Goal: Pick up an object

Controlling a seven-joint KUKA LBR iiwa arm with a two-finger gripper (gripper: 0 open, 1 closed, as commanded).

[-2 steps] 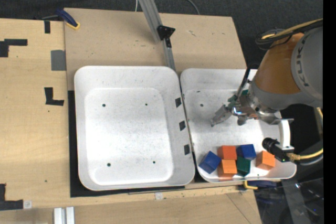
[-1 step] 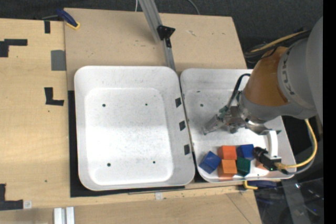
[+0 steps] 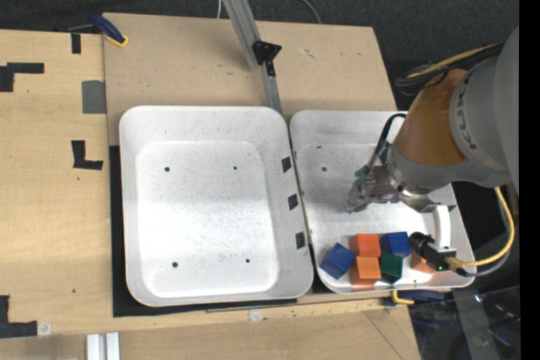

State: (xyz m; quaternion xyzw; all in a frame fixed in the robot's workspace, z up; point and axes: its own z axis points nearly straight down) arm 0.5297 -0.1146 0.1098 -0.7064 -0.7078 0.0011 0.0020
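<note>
Blocks point(image 3: 369, 255) cluster in the right bin point(image 3: 325, 139), near the jaws.

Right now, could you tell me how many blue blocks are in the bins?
2, both in the right bin near its front edge: one blue block at the cluster's left end, another beside the orange ones. The arm may hide others.

We see a metal pole point(image 3: 240, 4) slanting over the bench point(image 3: 169, 63), with black tape point(image 3: 80, 154) at its left.
</note>
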